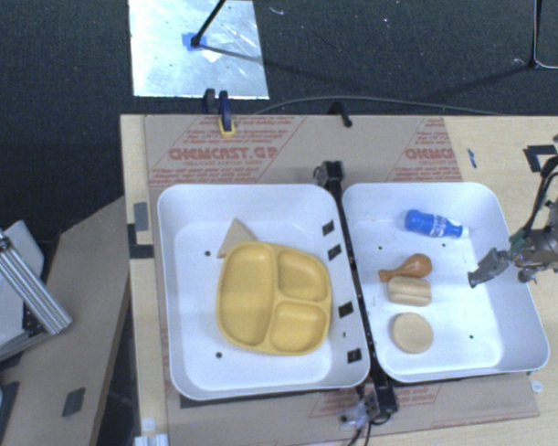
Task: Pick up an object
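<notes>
While the end effector (484, 271) hovers at the right bin's (516, 351) right edge, grip state unclear, the blue bottle (433, 225), drumstick (408, 268) and round biscuit (412, 333) lie inside.

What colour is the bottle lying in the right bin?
Blue with a white cap end; the bottle shows in the camera view, in the right bin.

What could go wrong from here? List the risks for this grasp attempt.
1. The drumstick, bread piece and round disc sit close together, so closing on one may nudge or catch a neighbour.
2. The gripper hovers near the right bin's right wall; a descent there could clip the rim.
3. The blue bottle lies on its side and could roll away if touched off-centre.
</notes>
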